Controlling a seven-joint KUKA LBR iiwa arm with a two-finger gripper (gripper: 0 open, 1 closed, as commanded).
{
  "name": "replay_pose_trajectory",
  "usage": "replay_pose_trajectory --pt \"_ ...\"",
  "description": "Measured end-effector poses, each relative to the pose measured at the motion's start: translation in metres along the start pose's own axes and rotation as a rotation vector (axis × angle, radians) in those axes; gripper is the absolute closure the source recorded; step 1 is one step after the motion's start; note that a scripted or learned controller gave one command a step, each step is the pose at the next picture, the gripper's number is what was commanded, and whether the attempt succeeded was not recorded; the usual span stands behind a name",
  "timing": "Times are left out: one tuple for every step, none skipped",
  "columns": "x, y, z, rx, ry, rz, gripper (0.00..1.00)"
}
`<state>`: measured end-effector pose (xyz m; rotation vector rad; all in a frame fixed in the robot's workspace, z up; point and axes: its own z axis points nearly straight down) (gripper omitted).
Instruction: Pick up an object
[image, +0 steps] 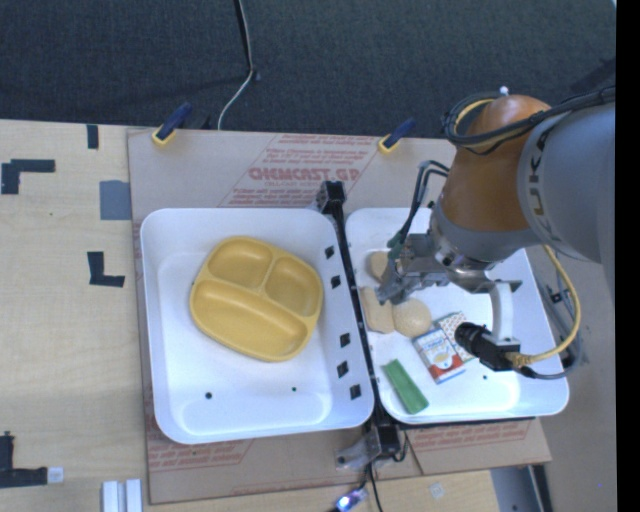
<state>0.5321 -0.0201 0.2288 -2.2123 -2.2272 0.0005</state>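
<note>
Arm low over the right bin, gripper down among the pale pieces.

The gripper (397, 283) sits in the right bin (540, 400), close to the divider, with its dark tip right against a cluster of beige, dough-like lumps (398, 318). Whether anything is between the jaws, or how far apart they stand, I cannot tell, since the wrist covers them from above. Just beside the lumps lies a small red-and-white card packet (441, 350), and nearer the front rim rests a green block (407, 386), tilted and apart from the gripper. Over in the left bin (170, 400), a yellow divided plate (257, 297) sits alone, well apart from the arm.
</note>
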Motion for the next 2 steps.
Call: replay_pose_trajectory --pt "0.054 0.017 -0.001 -0.001 -0.001 0.001 1.0" --pt "0.113 0.019 0.011 0.001 -0.001 0.0 1.0"
